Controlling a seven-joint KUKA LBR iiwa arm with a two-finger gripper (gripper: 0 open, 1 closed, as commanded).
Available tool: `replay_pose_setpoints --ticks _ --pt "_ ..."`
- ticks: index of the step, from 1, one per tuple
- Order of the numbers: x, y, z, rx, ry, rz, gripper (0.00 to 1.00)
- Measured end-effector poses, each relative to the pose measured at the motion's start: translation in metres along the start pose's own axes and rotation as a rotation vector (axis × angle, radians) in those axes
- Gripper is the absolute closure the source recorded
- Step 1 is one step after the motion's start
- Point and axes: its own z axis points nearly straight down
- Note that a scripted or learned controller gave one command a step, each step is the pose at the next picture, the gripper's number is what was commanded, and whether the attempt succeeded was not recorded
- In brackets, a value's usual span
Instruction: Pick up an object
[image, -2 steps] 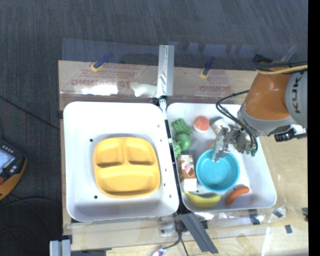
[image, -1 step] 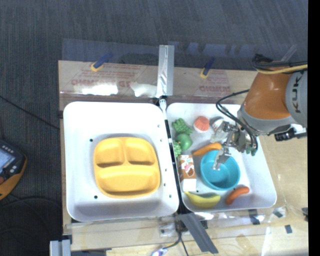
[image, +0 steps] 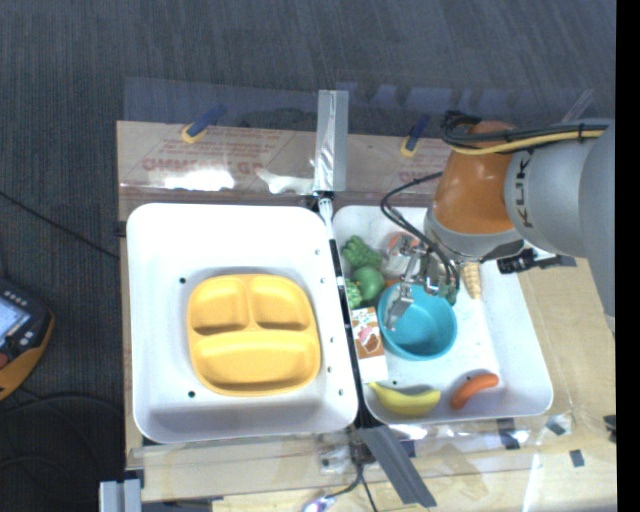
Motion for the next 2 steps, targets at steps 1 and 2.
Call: replay_pose_setpoints --ticks 1,2 --pt "0.040 -0.064 0.000 -0.003 0.003 0.033 0.00" --pt "0.076 -0.029 -0.002 -0.001 -0.006 0.101 0.00"
